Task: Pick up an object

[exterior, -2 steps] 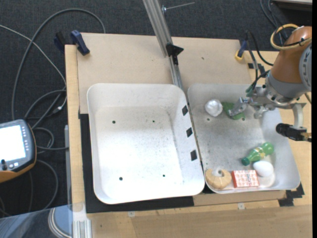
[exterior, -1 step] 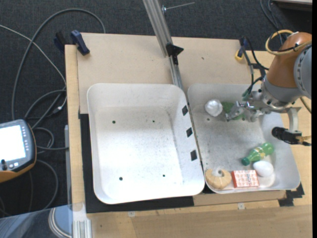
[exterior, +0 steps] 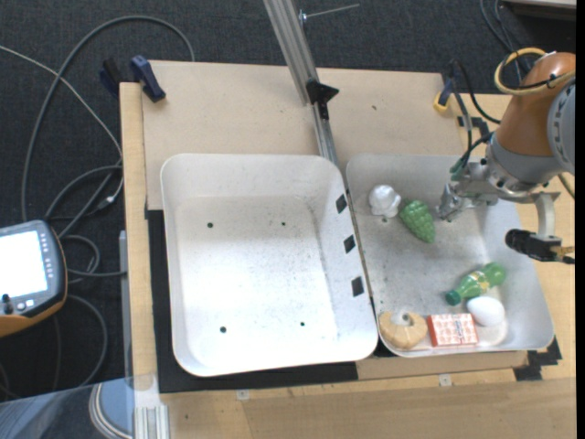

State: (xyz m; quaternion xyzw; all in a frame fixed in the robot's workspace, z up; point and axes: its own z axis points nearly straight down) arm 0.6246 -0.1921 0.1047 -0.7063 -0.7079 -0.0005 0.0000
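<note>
At the far left a handheld pendant (exterior: 26,273) with a lit screen lies off the bench (exterior: 228,108), amid loose cables. The left bin (exterior: 183,176) comes next, its speckled white floor bare of any pieces. Across the divide, the right bin (exterior: 539,314) carries everything worth picking: a small white crumpled object (exterior: 383,199) near its upper left, with a green ridged object (exterior: 418,219), perhaps a toy fruit, lying just beside it; along the near edge a round tan bagel-like piece (exterior: 404,329), a small red and white box (exterior: 453,329) touching it, a white egg-shaped item (exterior: 486,311) and, above those, a green toy bottle (exterior: 475,284) lying on its side. The claw (exterior: 450,207) hangs low over the bin just right of the green ridged object, seemingly apart from it and with nothing seen between its tips; whether it stands spread or closed cannot be told from this slant. That green object looks the likeliest target: probably light, hollow, stiff plastic, its ribs offering some purchase, though its tapered shape could squirt out sideways. A hold across its broad middle seems the safest.
</note>
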